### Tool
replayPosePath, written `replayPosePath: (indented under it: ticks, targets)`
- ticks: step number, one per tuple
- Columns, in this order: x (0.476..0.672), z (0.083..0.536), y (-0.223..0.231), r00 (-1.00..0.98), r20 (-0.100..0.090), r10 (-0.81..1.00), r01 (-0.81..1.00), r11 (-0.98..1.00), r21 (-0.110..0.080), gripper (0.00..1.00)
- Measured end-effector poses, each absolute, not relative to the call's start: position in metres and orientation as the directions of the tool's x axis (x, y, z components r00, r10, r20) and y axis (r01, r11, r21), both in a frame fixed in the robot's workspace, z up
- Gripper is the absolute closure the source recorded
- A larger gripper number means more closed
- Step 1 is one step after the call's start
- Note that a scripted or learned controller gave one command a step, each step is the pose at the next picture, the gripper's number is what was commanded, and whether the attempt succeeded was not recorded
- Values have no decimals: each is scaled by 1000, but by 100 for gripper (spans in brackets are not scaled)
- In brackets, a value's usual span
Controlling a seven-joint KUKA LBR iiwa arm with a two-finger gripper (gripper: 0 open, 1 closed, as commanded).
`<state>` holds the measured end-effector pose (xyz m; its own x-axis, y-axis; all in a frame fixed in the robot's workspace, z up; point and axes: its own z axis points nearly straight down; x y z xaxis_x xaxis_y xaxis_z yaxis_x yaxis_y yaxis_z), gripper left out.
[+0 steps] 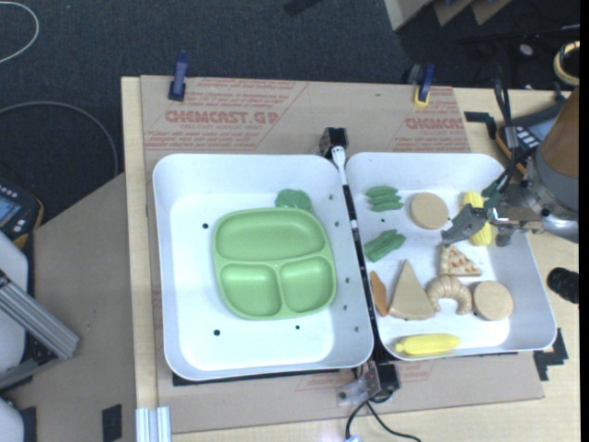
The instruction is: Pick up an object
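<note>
The claw (471, 221) hangs over the right part of the right shallow white bin (534, 288), reaching in from the right, and whether it is apart or together I cannot tell, as the dark metal parts blur together. Just beside it lies a small yellow plastic piece (478, 231), partly hidden, so contact cannot be judged. Left of the claw sits a round tan cookie-like disc (428, 210), and farther left two green toy bean pods (382, 197), with another green pod (384, 243) nearer. Below the claw lies a triangular toy pizza slice (458, 263), then a tan toy croissant (450, 290) beside a second round tan disc (492, 300). A tan wedge of toy bread (409, 295) rests next to a thin orange stick (378, 293), and a yellow toy banana (426, 343) lies along the near rim. The left shallow white bin (184, 330) holds a light green plastic divided plate (273, 261), with a dark green leafy toy (294, 199) at its far edge. Both bins sit on a brown cardboard-covered tabletop (230, 113), held at the far side by a blue clamp (179, 75) and a yellow-and-blue clamp (423, 87).
</note>
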<state>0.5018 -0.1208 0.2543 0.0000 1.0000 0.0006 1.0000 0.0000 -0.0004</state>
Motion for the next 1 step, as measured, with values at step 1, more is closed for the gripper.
replayPosePath:
  ticks: [1]
  targets:
    - [475, 133, -96, -1, 5, 1000, 1000, 1, -15, 0]
